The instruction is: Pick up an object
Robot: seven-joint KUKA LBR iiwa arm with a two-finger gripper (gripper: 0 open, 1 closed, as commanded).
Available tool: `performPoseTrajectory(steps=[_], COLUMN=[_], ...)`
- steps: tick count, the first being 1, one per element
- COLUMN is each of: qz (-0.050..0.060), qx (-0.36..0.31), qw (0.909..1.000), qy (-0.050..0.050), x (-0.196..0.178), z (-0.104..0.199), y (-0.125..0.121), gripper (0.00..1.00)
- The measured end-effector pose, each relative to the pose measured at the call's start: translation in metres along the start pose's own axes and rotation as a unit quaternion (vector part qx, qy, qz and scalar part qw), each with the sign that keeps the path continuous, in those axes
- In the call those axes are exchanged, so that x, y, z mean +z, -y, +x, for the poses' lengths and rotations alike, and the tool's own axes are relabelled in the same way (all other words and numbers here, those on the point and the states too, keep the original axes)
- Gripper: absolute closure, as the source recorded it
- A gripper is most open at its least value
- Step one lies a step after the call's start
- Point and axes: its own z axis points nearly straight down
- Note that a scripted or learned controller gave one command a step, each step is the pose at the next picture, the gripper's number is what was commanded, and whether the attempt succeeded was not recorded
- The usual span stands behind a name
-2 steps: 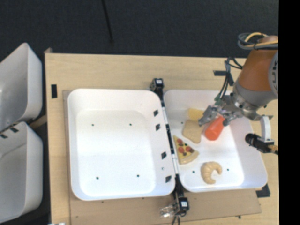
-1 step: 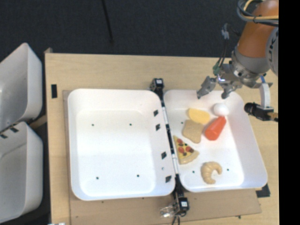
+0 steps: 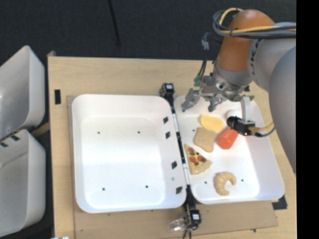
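Note:
The right bin (image 3: pixel 264 180) holds several toy foods: a yellow cheese wedge (image 3: pixel 212 123), a tan bread slice (image 3: pixel 204 139), a red-orange piece (image 3: pixel 228 138), a pizza slice (image 3: pixel 196 160) and a croissant (image 3: pixel 224 182). My gripper (image 3: pixel 202 99) hangs over the far part of this bin, just above and behind the cheese wedge. Its two grey fingers (image 3: pixel 190 99) are spread apart, with nothing between them.
The left bin (image 3: pixel 79 133) lies beside the right one, with a black-clipped divider (image 3: pixel 177 138) between them. The grey arm with its orange band (image 3: pixel 244 39) reaches in from the upper right. White bins (image 3: pixel 17 88) stand off the bench at the left.

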Motion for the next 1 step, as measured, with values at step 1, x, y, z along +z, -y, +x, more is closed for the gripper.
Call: performPoseTrajectory(steps=[1], qz=[0.000], qx=[0.005], qw=[1.0000], qy=[0.002], x=[-0.0203], z=[-0.0358], y=[0.0622], gripper=[0.00])
